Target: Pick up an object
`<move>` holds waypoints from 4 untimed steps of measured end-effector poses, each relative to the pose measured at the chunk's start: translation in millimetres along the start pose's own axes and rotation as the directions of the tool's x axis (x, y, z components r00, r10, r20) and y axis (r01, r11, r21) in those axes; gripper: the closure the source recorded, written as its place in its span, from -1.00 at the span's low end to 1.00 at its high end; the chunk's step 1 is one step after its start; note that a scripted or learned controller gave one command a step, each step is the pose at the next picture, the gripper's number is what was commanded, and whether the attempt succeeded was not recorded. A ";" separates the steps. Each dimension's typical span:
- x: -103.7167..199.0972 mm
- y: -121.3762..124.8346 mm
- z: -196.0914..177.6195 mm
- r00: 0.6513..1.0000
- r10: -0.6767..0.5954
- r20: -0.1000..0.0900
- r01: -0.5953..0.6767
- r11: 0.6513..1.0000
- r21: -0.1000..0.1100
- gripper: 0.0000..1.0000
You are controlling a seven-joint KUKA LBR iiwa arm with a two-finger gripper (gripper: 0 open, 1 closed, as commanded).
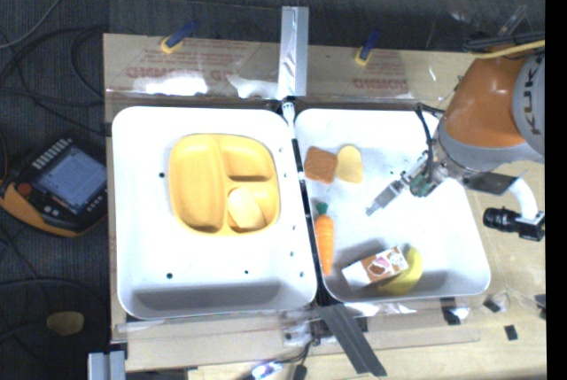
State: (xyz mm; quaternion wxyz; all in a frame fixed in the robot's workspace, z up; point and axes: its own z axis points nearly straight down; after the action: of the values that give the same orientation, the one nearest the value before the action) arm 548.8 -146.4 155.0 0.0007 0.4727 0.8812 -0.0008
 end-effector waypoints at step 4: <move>-64.3 -38.9 -10.7 0.993 0.114 0.001 -0.114 0.993 0.001 -1.00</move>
State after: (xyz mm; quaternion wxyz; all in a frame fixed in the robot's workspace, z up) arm 552.0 -221.4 165.9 0.0011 0.5223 0.8528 -0.0014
